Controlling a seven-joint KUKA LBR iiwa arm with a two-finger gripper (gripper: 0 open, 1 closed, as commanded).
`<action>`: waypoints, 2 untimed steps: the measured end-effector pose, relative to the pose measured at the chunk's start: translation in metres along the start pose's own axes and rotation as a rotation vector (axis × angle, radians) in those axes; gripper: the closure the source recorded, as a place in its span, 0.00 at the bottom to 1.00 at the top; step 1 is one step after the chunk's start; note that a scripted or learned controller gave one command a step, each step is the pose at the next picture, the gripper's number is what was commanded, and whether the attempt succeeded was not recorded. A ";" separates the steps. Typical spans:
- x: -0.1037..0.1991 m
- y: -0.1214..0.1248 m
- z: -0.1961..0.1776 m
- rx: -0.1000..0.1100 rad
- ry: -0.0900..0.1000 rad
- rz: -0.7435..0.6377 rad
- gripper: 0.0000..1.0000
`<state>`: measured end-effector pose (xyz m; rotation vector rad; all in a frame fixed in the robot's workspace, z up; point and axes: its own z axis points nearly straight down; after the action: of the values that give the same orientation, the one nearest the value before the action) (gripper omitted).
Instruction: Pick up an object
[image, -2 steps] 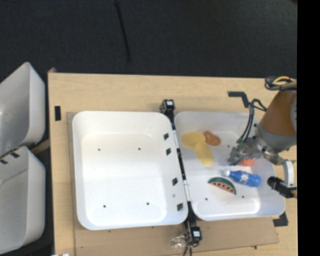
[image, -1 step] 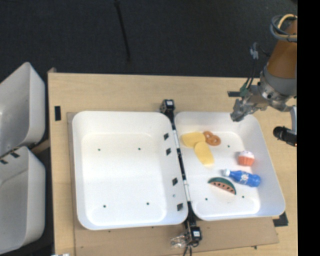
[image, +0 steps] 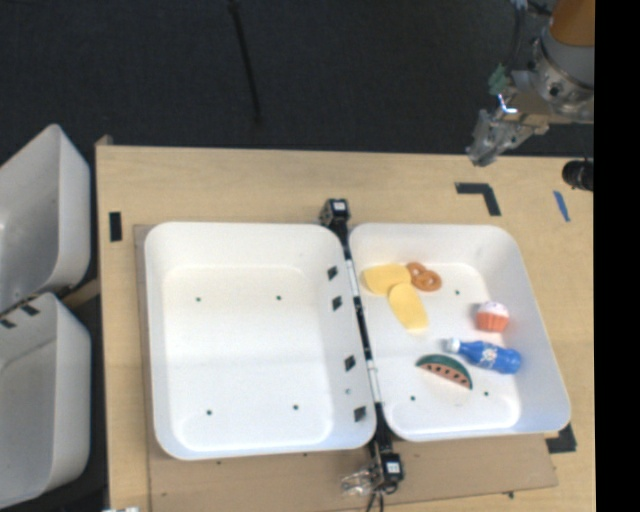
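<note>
The right bin (image: 510, 262) holds several small items: a yellow cheese-like slab (image: 384, 278), a yellow oval piece (image: 408, 307), a brown pretzel (image: 424, 278), a pink cupcake (image: 491, 317), a blue bottle (image: 487, 355) lying on its side, and a watermelon slice (image: 445, 372). My gripper (image: 487, 141) hangs high at the upper right, beyond the bin's far edge and well apart from every item. Nothing shows between its fingers.
The left bin (image: 240, 340) sits beside the right one, joined along a black-clipped seam (image: 355, 330). Black tape marks (image: 480, 196) lie on the wooden bench behind the right bin. White containers (image: 35, 300) stand at the far left.
</note>
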<state>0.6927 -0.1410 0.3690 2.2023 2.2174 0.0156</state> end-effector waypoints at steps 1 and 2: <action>-0.045 -0.002 -0.145 -0.001 -0.004 0.008 1.00; -0.091 -0.002 -0.173 0.012 -0.002 0.010 1.00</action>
<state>0.6884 -0.2316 0.5420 2.2186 2.2113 0.0009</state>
